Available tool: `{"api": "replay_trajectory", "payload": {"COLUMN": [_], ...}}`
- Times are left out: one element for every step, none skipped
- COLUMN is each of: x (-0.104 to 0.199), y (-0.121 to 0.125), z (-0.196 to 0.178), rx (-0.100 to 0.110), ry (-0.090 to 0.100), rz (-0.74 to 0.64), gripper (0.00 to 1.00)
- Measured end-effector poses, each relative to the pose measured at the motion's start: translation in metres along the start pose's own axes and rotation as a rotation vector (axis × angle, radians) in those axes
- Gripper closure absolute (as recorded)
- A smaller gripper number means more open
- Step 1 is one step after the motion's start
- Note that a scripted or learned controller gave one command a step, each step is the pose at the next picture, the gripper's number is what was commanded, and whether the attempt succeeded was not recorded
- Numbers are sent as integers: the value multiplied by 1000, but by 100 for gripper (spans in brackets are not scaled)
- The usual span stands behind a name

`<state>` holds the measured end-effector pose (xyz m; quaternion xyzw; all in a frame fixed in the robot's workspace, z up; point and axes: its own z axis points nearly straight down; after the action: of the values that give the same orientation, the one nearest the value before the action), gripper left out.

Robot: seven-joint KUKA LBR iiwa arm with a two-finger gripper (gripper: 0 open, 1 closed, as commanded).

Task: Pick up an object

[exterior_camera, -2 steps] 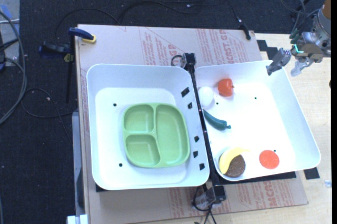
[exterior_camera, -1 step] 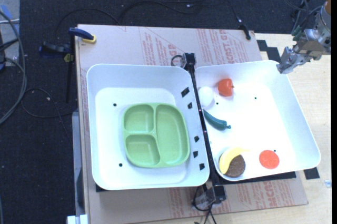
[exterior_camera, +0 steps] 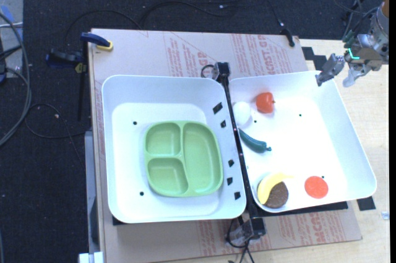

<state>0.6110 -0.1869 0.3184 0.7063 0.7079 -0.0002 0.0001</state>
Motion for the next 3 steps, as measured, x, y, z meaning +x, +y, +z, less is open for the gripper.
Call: {"api": "replay_trajectory", "payload": {"x": [0, 0, 0], "y": [0, 0, 0], "z": [-10, -10, -20], "rx": [-1, 0, 0], "ry": [0, 0, 0], "rz": [0, -1, -1], "gripper": [100, 0, 100]}}
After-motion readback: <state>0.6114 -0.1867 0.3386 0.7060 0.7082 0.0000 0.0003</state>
